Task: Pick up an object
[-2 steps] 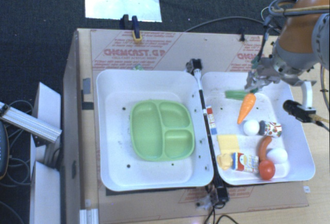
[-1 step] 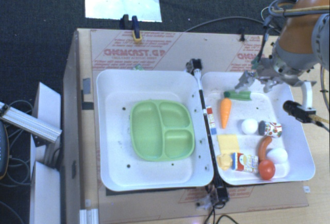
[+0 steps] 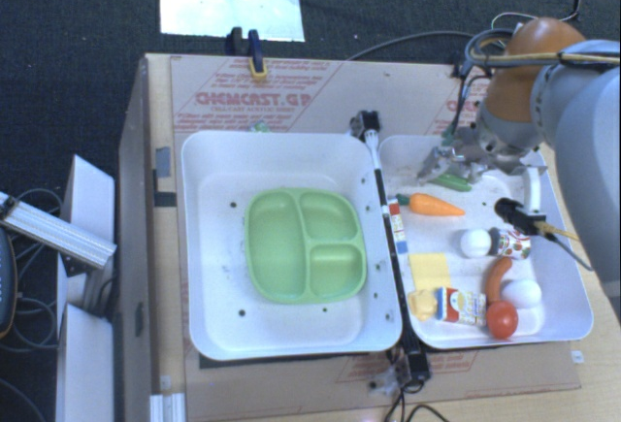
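End effector of the grey arm, reaching in from the right and hanging low over the far part of the right-hand shallow white plastic bin. Whether it is spread wide or closed narrow cannot be told from this angle, and nothing is seen held in it.

Just beside it on the near side lies a small flat green toy vegetable, on the bin floor. Whether the two touch cannot be told.

Close to that, toward the bin's middle, lies an orange toy carrot with a green stub, pointing to the right. Nearer the camera come a small white ball and, just beside it on the right, a small toy bottle with a coloured label lying on its side.

In the near part of the bin:
- a flat yellow square toy cheese slice;
- a small white toy carton with red and blue print, lying on its side just beside the slice;
- an orange-red toy sausage;
- a white toy egg, touching or nearly touching the sausage;
- a red toy tomato, just beside the egg at the near rim.

The left-hand shallow white plastic bin holds a pale green plastic plate with three compartments, lying flat near its middle. Both bins rest side by side on the brown, board-covered table.
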Controlling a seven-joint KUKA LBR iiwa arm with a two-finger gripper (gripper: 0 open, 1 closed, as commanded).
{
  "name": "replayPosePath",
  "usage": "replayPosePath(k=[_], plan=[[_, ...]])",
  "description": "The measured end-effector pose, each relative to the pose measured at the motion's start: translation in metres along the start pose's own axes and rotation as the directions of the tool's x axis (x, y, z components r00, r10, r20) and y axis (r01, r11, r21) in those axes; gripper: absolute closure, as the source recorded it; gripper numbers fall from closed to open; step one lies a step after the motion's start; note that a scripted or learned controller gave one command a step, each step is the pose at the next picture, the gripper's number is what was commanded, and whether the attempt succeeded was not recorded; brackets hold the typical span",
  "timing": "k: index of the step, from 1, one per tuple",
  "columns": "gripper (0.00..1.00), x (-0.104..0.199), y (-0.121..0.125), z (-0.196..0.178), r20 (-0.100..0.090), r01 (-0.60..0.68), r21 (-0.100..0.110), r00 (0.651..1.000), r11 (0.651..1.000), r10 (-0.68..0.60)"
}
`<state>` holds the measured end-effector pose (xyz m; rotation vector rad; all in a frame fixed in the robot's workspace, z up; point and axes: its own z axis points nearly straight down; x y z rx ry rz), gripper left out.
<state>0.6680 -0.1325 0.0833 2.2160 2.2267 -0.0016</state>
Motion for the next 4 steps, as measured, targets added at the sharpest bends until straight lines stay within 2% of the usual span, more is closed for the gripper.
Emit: replayPosePath(k=[1,2,3,4], plan=[[1.00,0.000,0.002,-0.013,0.002,0.003,-0.006,1.000,1.000,-0.003],[1.00,0.056,0.002,-0.138,-0.001,0.001,-0.007,1.000,1.000,-0.001],[1.00,0.068,-0.030,-0.176,-0.001,0.001,-0.004,1.000,1.000,-0.001],[1.00,0.148,-0.051,-0.152,-0.002,0.000,-0.001,1.000,1.000,0.000]])
